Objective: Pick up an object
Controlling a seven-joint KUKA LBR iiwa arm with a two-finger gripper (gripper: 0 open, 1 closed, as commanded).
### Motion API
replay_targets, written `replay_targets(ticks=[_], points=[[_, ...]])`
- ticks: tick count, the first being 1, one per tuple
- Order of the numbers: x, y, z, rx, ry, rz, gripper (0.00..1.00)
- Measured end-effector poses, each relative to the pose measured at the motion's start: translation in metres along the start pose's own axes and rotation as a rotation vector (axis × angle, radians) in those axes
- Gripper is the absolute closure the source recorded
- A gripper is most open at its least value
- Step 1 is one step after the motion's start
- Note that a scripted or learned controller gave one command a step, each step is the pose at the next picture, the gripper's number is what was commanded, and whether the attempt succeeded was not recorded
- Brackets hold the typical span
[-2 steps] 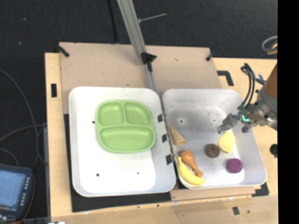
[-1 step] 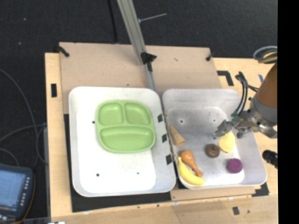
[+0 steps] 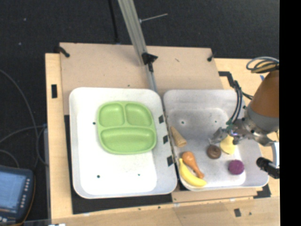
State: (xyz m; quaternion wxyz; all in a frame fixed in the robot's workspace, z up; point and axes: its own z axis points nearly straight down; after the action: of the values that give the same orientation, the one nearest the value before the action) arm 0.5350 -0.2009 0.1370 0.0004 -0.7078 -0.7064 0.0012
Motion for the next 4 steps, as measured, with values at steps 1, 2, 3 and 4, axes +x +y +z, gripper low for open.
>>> replay_targets(ticks=[1,2,3,4], points=[[-0.002,0.001,0.036,-0.006,-0.003,0.0,0.0],[-0.003,0.003,0.022,-0.013,-0.005,0.006,1.0],[0.004,0.004,-0.026,-0.009,-0.001,-0.005,1.0],[0.002,-0.002,-0.075,-0.01,-0.002,-0.006,1.0]])
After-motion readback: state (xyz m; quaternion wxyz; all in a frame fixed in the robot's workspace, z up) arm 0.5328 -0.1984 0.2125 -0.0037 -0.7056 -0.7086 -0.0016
